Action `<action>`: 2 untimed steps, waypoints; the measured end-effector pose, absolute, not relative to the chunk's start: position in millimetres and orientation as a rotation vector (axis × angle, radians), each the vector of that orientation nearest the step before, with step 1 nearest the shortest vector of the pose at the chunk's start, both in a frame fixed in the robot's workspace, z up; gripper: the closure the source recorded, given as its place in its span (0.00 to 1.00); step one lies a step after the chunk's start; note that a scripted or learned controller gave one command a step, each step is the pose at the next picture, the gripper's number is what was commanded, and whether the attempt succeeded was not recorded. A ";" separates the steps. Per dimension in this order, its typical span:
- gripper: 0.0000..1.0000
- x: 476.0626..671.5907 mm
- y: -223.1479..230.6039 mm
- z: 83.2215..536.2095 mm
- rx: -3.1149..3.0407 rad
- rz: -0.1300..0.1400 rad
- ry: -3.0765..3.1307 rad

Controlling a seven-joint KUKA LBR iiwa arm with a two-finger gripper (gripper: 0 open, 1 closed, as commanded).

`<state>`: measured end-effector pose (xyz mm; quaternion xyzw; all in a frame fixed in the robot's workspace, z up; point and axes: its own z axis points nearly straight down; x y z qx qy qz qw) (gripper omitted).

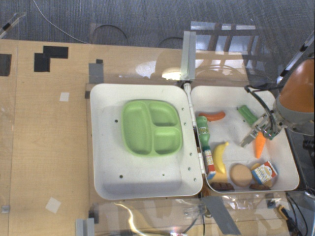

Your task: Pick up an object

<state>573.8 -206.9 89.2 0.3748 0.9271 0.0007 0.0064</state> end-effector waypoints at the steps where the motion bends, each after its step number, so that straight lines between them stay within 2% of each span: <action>1: 1.00 578.2 -206.1 103.9 1.159 0.004 2.891; 2: 1.00 610.6 -154.8 254.5 1.402 0.009 2.792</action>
